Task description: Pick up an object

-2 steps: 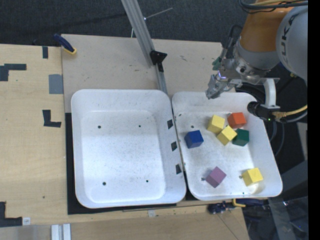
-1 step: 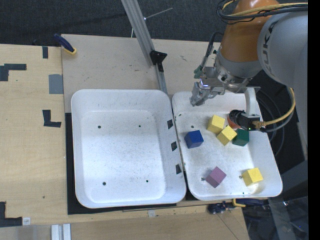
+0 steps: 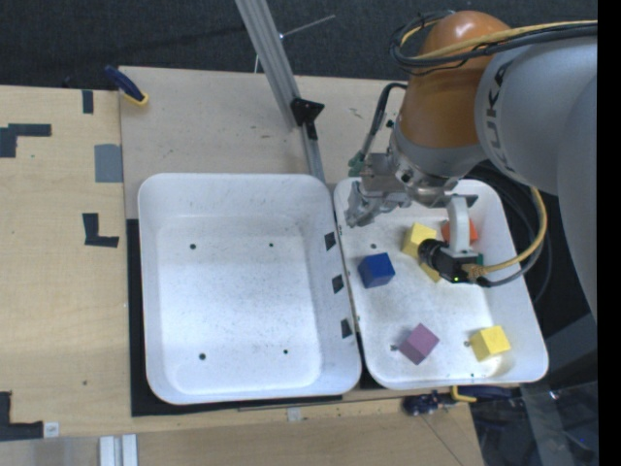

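The right bin [image 3: 448, 304] holds several small blocks. A blue cube [image 3: 376, 270] lies near its left wall. A yellow block [image 3: 421, 240] sits mid-bin, partly behind a black cable fitting, with an orange piece [image 3: 460, 229] beside it. A purple cube [image 3: 419, 343] and a yellow cube [image 3: 489, 342] lie near the front. My gripper [image 3: 361, 205] hangs low over the bin's back left corner, about a cube's width behind the blue cube. Nothing shows in its grasp.
The left bin [image 3: 233, 289] stands next to the right one, sharing a raised divider. A slanted metal pole [image 3: 277, 61] runs from the top down to the bins' back edge. My arm's grey and orange body covers the right bin's back right part.
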`<state>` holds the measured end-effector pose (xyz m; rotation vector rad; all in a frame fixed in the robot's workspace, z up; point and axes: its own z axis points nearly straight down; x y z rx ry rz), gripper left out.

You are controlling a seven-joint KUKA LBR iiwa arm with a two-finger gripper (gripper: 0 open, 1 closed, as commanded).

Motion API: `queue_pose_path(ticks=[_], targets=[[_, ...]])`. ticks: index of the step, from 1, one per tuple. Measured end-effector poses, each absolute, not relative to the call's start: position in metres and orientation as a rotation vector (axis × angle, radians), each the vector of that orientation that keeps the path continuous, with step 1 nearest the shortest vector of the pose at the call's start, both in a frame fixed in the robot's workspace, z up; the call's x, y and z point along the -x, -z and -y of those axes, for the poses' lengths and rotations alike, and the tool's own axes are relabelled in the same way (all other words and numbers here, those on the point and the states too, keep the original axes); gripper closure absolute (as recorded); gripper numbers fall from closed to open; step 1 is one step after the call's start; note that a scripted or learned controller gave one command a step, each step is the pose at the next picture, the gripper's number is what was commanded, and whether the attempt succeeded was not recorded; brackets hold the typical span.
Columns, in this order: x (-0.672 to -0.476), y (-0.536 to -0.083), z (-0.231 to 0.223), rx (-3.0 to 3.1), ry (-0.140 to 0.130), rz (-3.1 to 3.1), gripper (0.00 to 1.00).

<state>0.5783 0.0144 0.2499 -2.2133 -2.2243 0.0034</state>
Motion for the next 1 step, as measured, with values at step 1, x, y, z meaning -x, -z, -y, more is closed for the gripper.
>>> queue_pose_path(ticks=[1], targets=[[-0.5677, -0.2427, -0.0682, 2.212, -0.002, 2.227, 1.00]])
